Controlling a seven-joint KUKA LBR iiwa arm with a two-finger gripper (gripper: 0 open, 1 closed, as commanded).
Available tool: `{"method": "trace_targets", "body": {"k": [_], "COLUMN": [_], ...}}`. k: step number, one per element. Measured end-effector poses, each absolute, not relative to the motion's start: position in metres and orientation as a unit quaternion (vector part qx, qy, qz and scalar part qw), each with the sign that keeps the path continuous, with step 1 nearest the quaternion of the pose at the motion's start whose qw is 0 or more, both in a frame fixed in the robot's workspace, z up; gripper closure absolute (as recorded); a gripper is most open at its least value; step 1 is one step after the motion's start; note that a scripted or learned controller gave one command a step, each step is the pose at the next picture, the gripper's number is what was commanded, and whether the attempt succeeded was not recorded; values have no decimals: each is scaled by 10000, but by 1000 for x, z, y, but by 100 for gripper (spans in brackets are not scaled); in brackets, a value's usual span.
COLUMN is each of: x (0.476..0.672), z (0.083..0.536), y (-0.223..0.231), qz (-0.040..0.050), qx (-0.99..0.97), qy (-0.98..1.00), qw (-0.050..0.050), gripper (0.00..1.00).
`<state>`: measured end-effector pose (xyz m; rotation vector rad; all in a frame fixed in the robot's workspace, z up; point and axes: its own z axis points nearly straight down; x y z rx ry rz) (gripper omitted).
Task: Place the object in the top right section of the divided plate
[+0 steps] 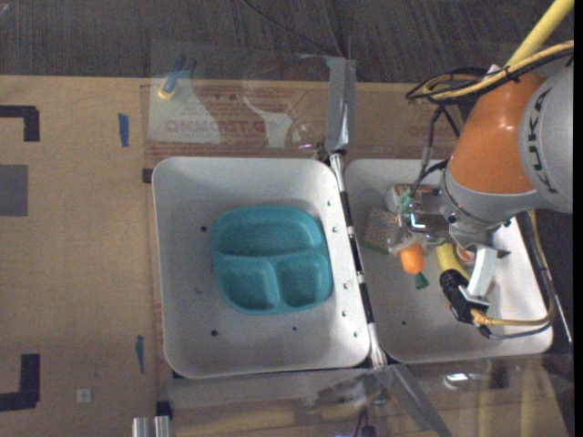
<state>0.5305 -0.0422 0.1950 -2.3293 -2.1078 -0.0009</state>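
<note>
Camera view, carrot [413,260] just below claw [407,228]

Lighting was even and fairly bright from overhead, the two shallow white bins [182,198] nearly washed out. Soft shadows pooled inside their rims. Glare streaked the clear plastic sheet [237,98]. Focus was slightly soft throughout.
</note>
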Motion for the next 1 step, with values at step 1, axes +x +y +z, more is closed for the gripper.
{"method": "trace_targets", "body": {"k": [1], "x": [610], "z": [202], "y": [12], "qz": [1], "qx": [-7374], "qy": [-6754], "qw": [-5], "gripper": [100]}}
